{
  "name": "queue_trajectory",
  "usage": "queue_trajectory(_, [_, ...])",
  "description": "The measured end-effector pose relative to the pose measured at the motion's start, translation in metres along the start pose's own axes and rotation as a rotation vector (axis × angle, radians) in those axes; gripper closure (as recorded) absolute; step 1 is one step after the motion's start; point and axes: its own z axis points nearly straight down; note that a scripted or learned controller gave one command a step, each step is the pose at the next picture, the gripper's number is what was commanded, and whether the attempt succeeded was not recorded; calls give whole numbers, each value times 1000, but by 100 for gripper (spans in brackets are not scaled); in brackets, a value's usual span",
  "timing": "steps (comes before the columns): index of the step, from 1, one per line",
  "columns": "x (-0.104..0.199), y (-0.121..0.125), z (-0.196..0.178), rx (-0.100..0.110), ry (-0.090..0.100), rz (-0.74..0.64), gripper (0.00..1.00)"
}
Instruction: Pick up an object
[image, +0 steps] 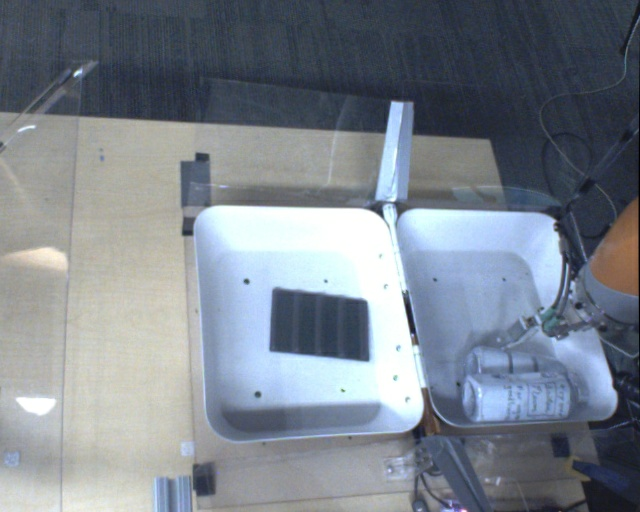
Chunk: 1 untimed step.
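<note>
Two silver cans lie on their sides in the near right corner of the right bin (470, 270). The front can (518, 397) is the larger in view, and the second can (500, 360) rests just behind it, touching it. My gripper (528, 330) hangs low in the right bin, just above and behind the second can, reaching in from the right under the orange band (615, 262). A dark ribbed rectangular block (320, 323) lies flat in the middle of the left bin (230, 260).
The two bins meet at a shared wall (405, 310) down the middle. A metal post (395, 160) stands behind that junction. Cables (575, 215) hang near the right bin's far right corner. Wooden bench (100, 300) stretches to the left.
</note>
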Motion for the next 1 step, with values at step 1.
queue_trajectory(1, [5,-18,-107,2,1,-52,0])
